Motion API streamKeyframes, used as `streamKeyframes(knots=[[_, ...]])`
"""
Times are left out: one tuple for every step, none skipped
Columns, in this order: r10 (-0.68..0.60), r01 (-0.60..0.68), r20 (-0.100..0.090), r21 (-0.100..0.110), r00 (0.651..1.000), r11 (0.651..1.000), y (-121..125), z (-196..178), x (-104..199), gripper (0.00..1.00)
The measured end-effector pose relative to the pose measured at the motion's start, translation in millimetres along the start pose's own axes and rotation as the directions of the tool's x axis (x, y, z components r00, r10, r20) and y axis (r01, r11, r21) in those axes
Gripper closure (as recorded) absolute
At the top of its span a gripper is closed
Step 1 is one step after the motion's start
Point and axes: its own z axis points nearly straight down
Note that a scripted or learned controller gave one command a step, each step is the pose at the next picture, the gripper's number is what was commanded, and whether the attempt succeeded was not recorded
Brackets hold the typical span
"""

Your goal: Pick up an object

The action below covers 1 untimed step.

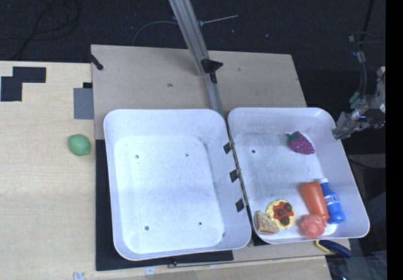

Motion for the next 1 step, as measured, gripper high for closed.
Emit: streamKeyframes(knots=[[-0.004, 0.004, -0.003, 0.006, 1.000, 1.000, 4.1, 11.3, 54.3, 1.00]])
